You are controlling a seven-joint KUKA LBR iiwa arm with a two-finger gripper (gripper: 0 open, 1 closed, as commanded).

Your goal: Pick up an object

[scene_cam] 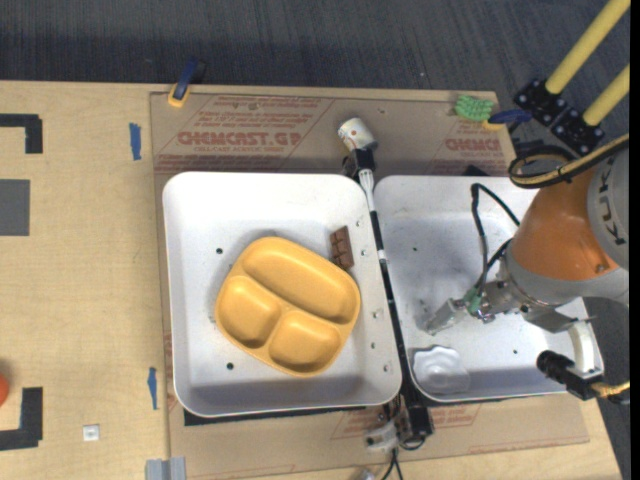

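Table of pale wood carries two shallow white bins side by side on a cardboard sheet. The left bin, well apart from the tool, holds a large yellow tray with three compartments, lying at a slant and taking up much of the floor; a small brown block lies just beside the tray's upper edge, against the wall nearest the tool. The right bin has the tool low over its floor, reaching in from the grey arm with its orange band. Just below the tool, near the bin's front wall, lies a small clear plastic object, pale, glossy and hard to make out against the white. Whether the tool is wide or narrow, I cannot tell; nothing is visible in its grasp.
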